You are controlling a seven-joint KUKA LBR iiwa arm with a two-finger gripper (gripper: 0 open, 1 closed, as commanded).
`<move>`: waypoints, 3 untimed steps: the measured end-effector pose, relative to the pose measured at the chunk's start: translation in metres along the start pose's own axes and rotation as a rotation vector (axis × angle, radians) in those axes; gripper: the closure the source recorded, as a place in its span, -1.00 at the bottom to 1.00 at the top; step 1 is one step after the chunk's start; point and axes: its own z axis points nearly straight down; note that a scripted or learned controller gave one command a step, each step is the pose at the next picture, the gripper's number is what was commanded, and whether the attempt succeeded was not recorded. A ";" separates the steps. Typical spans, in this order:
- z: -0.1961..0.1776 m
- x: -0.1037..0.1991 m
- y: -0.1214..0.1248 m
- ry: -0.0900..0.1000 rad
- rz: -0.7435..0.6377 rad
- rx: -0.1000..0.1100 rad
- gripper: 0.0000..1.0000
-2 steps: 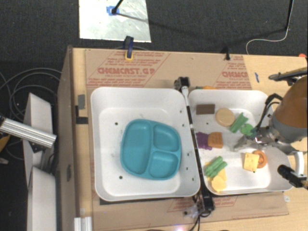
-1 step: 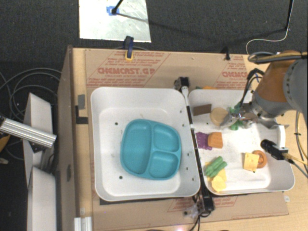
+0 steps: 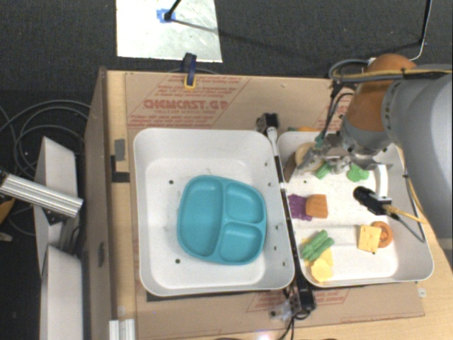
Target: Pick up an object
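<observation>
The small green plastic piece (image 3: 324, 168) lies at the far end of the right white bin (image 3: 414, 264), just under the gripper (image 3: 338, 158), partly hidden by it. Whether the gripper grasps anything, I cannot tell. The grey arm (image 3: 417, 129) bends down over that bin. A teal divided plate (image 3: 221, 219) sits in the neighbouring left bin (image 3: 152, 261).

A divided plate (image 3: 221, 219) lies in the left bin (image 3: 152, 147); small items, perhaps toy food (image 3: 316, 206), in the right bin (image 3: 417, 261).
</observation>
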 end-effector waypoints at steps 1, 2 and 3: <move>0.001 0.006 0.023 0.001 0.007 0.016 -1.00; -0.011 0.005 0.022 0.000 0.006 0.015 1.00; -0.027 -0.050 -0.051 -0.001 0.015 0.009 1.00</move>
